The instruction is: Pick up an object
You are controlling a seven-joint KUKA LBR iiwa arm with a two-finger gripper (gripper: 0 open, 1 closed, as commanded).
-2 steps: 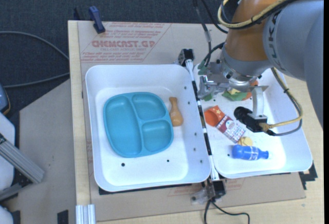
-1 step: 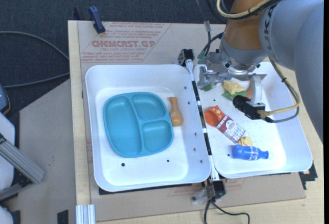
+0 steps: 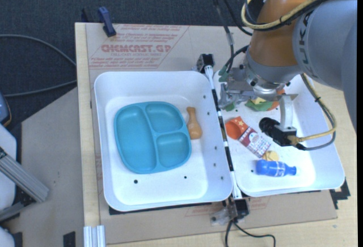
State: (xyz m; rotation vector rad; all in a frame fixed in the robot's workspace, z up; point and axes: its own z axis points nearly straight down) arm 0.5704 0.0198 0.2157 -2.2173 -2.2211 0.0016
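Camera view. The claw (image 3: 248, 97) is hanging low in the right bin (image 3: 323, 152), just behind the packet (image 3: 248, 135). The wrist is covering it from above, so I cannot tell whether it is apart or together, and nothing is showing as held. A green and orange scrap (image 3: 262, 105) is peeking out from under the wrist, also just behind the packet. Whether the claw is touching it is hidden.

Packet: red and white, lying flat, a little crumpled. I am judging it light, soft and slick-skinned, likely to buckle or slide. Pinching across its narrow width is looking best.

Bottle (image 3: 274, 169): blue, lying on its side just in front of the packet, a small yellow piece (image 3: 271, 156) sitting between them. Probably light, stiff and prone to rolling. Closing across the middle of the body is looking safest.

Wooden peg (image 3: 193, 123): lying across the bin wall from the packet, with the blue plate (image 3: 152, 136) farther off still. Stiff and light, with a narrow neck to take.
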